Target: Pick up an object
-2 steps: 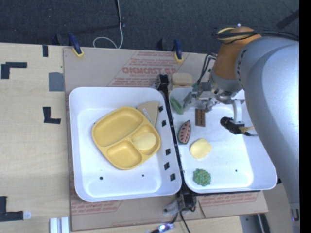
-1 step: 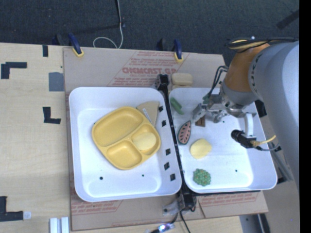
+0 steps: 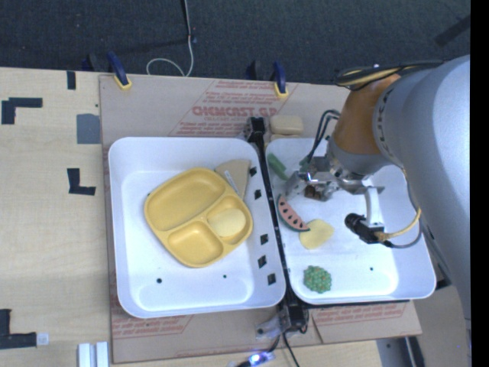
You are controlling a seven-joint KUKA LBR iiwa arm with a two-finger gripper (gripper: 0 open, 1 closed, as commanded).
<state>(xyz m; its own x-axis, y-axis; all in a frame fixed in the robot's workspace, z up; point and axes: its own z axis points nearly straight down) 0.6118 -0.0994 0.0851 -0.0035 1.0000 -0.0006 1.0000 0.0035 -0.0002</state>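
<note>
Gripper (image 3: 315, 183) bowed low over the right bin (image 3: 367, 281), arm (image 3: 367, 125) reaching in from 3 o'clock; whether its grip is open or closed cannot be told. Watermelon slice (image 3: 293, 214) lies near, at its 7 o'clock.

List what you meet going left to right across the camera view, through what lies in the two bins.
yellow divided plate → watermelon-slice toy → pale yellow piece. The green lump sits level with that piece from left to right, so it is left out.
</note>
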